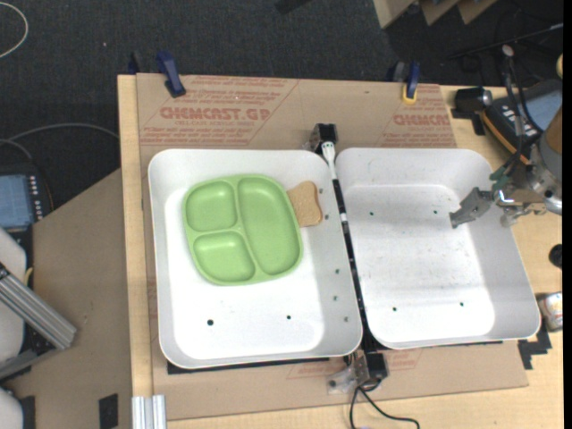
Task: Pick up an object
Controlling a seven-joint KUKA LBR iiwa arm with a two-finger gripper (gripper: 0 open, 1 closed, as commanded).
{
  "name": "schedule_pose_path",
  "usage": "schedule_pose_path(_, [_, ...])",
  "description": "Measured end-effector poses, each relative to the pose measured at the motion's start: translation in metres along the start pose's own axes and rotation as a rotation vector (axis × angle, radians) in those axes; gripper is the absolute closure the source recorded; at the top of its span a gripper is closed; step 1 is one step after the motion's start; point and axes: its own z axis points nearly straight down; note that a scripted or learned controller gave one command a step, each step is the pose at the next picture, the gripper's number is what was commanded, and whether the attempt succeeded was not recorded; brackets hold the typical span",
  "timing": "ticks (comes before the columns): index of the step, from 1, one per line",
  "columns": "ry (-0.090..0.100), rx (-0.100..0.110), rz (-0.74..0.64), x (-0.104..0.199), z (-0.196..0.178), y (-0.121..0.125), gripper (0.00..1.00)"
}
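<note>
A green three-compartment plastic plate (242, 230) lies in the left white bin (268, 329), a tan toast-like slice (307, 204) touching its right rim. The gripper (474, 206) (finger state: cannot tell) hovers over the right bin (429, 311).

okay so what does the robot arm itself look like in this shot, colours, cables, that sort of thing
At the camera view's right edge, the end effector is a grey metal piece with a small greenish patch near its base. Behind it sits a pale grey wrist housing, and dark cables run down toward it. Finer markings are too small to read.
</note>
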Motion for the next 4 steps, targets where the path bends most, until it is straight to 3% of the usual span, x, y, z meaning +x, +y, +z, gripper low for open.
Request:
schedule_pose_path(1, [-0.003,-0.016,-0.005,0.038,-0.144,-0.028,0.0])
schedule_pose_path(2, [0.002,-0.009,-0.011,0.139,-0.212,-0.058,0.0])
schedule_pose_path(3, [0.003,-0.016,-0.008,0.198,-0.325,-0.058,0.0])
schedule_pose_path(4, [0.0,-0.005,-0.001,0.194,-0.329,-0.057,1.0])
